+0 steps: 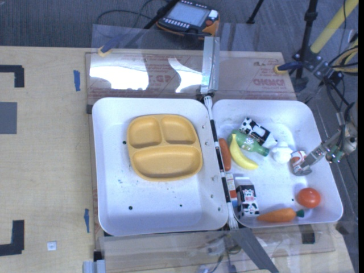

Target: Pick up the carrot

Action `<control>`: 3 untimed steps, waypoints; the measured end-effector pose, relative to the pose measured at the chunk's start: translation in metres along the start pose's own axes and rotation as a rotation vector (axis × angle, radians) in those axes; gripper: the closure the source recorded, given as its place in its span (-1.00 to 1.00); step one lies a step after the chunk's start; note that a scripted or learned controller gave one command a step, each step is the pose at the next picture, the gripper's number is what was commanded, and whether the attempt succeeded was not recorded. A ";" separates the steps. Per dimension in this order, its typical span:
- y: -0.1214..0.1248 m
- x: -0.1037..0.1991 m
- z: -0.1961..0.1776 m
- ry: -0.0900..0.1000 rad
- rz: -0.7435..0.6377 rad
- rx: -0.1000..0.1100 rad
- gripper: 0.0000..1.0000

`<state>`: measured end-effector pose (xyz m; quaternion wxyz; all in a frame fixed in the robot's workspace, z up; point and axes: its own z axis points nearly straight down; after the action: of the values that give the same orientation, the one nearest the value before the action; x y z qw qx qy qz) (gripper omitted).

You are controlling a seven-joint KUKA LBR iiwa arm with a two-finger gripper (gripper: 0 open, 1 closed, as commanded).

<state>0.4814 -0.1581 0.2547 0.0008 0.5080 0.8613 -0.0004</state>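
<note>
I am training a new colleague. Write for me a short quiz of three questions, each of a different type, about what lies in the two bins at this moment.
1. True or false: the carrot lies in the same bin as the yellow divided plate.
2. Multiple choice: what sits closest to the carrot's right end? A) the banana B) the tomato C) the green bottle
3. Fill in: the carrot lies along the ____ wall of the right bin (near or far from the camera).

Key
1. False. The plate is in the left bin; the carrot is in the right one.
2. B.
3. Near. The gripper is further back, above the tomato in the picture.
</note>
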 end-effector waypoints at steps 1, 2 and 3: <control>0.028 -0.018 -0.127 -0.002 0.564 0.001 1.00; 0.060 -0.074 -0.033 0.003 0.568 0.005 1.00; 0.133 -0.118 0.016 -0.001 0.479 0.001 1.00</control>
<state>0.6546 -0.1975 0.2390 0.0012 0.6979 0.7162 -0.0008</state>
